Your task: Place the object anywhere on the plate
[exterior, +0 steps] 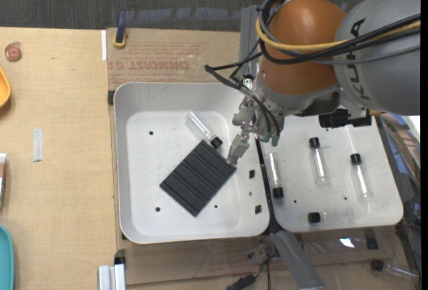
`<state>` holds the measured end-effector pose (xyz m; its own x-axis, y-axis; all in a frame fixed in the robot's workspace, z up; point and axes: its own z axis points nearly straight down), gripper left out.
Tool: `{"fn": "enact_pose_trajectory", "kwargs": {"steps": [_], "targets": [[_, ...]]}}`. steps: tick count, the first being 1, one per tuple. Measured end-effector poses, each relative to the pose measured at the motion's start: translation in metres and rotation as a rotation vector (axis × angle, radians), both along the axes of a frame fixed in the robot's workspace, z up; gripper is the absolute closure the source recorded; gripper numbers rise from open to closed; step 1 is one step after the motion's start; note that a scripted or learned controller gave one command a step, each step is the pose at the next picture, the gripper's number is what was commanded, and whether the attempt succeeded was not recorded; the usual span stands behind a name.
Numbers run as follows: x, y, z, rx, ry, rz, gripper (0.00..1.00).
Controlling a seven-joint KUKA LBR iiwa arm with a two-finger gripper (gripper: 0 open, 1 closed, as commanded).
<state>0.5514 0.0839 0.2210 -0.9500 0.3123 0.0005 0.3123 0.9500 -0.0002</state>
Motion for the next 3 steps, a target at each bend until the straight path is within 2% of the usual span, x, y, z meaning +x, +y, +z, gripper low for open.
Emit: {"fn": "enact_pose_trajectory", "kwargs": {"steps": [1, 2, 3], "targets": [[0.057, 0.077, 0.032, 0.001, -0.005, 0.465, 0.00], [0.059, 0.075, 0.042, 0.002, -0.009, 0.459, 1.00], [0.055, 0.053, 0.092, 0.001, -0.006, 0.806, 1.00]]}}
